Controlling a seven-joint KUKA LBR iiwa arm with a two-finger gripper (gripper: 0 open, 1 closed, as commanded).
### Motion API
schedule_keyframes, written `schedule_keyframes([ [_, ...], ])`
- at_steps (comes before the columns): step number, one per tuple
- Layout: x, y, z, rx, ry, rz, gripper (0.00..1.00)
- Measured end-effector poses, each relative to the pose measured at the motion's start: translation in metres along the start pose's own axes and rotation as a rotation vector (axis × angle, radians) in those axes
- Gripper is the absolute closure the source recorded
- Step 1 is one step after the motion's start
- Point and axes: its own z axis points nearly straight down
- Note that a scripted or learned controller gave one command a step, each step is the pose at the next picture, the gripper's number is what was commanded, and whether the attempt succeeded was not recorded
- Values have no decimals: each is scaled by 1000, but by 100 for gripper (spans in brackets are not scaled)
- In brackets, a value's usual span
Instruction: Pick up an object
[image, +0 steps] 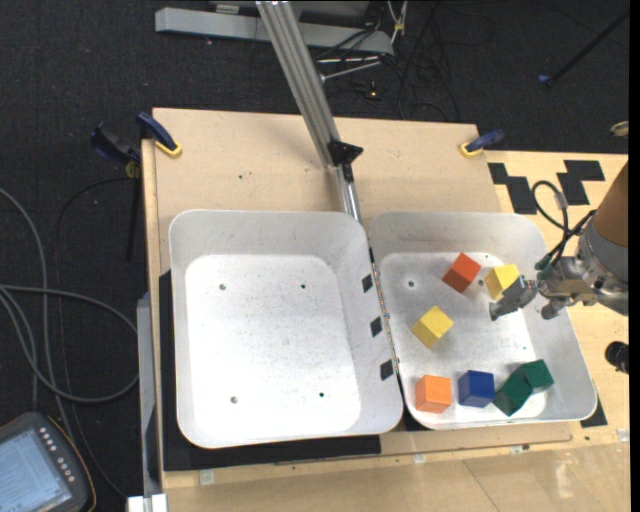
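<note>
Several blocks lie in the right bin (560, 345). A red-orange cube (462, 272) and a yellow block (500, 279) sit near its back. A yellow cube (433, 326) rests mid-left. Along the front are an orange cube (433, 393), a blue cube (477, 388) and a green block (523, 385). My gripper (527, 303) reaches in from the right, low over the bin floor, just in front and to the right of the yellow block. Its two dark fingers stand apart, open, with bare bin floor between them. The left fingertip (503, 305) is close beside the yellow block.
The left bin (200, 300) sits beside the right one, the two rims meeting at the middle. A slanted metal pole (305, 85) comes down behind the bins. Clamps (160, 135) mark the bench's back corners. Cables (550, 200) trail at the right.
</note>
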Motion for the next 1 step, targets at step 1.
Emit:
schedule_keyframes([
  [1,-2,-5,44,1,0,0,0],
])
